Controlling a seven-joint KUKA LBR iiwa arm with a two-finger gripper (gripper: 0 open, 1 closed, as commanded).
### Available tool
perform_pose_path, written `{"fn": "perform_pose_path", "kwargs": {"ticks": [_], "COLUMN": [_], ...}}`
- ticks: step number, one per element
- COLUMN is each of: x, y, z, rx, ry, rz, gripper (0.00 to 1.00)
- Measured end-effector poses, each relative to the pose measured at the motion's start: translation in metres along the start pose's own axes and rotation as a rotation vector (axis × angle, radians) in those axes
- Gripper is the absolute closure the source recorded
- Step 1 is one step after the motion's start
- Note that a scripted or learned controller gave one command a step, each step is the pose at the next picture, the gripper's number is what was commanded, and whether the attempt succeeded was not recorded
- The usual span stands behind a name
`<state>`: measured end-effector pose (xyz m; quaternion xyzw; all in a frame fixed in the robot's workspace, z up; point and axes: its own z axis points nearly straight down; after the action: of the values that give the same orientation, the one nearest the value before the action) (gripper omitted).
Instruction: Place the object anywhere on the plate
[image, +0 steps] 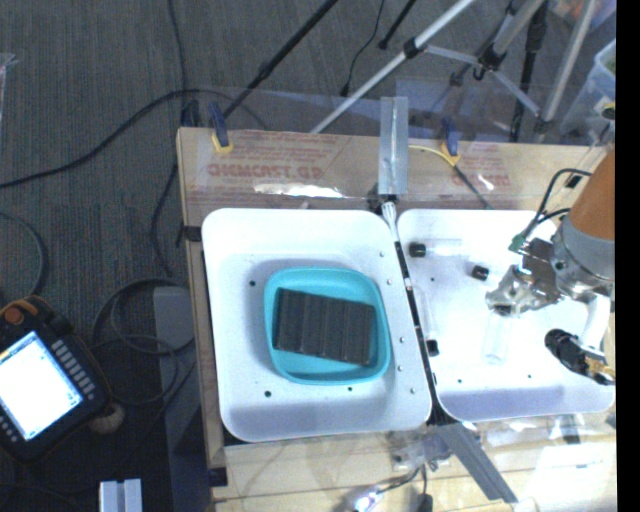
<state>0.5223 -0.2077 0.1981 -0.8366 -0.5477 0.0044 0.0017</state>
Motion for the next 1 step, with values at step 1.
{"fn": "perform_pose_path", "kwargs": {"ticks": [1], "x": [0.0541], "y": [-0.0517], "z": [0.0046], "rx": [0.001], "ry": [0.002], "rz": [-0.038], "gripper": [1.00]}}
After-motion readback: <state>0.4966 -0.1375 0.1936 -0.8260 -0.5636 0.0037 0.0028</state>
